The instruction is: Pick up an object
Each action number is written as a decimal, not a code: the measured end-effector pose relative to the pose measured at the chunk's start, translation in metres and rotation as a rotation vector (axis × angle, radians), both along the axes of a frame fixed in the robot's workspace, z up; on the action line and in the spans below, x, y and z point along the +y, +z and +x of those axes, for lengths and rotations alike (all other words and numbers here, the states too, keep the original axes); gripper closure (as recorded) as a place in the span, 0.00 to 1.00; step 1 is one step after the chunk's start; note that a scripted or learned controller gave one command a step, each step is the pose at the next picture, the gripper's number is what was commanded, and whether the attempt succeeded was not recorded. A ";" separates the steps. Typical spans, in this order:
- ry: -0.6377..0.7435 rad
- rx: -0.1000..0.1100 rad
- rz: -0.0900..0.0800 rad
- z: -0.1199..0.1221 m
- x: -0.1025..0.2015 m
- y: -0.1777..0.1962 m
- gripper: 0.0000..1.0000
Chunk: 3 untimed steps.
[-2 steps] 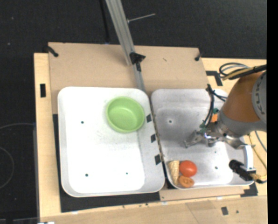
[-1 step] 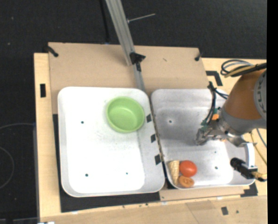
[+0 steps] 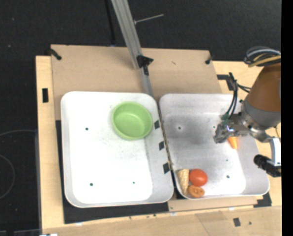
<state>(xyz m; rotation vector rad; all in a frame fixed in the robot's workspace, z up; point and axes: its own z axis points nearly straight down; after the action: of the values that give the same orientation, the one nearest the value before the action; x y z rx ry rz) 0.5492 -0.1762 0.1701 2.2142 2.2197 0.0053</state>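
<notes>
Seemingly poised low over the right bin's [image 3: 205, 107] right side, gripper [image 3: 224, 134] just beside a small orange object [image 3: 233, 142] (finger state impossible to tell), red tomato [image 3: 198, 177] nearer-left.

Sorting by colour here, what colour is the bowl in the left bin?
Light green; the bowl shows clearly in the camera view.

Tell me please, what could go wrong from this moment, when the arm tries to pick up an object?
1. The gripper sits over the right bin, apart from the tomato; closing here may catch nothing.
2. The tomato, the orange piece and the pale piece crowd the bin's front corner, so the wall may block a grasp.
3. The green bowl is wide and may slip.
</notes>
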 end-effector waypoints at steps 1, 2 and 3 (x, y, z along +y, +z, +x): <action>0.001 0.002 0.001 0.005 0.005 0.045 1.00; 0.003 -0.001 0.000 0.004 0.013 0.094 1.00; 0.004 0.004 0.002 0.022 0.052 0.090 1.00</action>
<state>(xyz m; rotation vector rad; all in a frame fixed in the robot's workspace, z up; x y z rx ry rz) 0.5709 -0.1243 0.2604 2.2128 2.2271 0.0024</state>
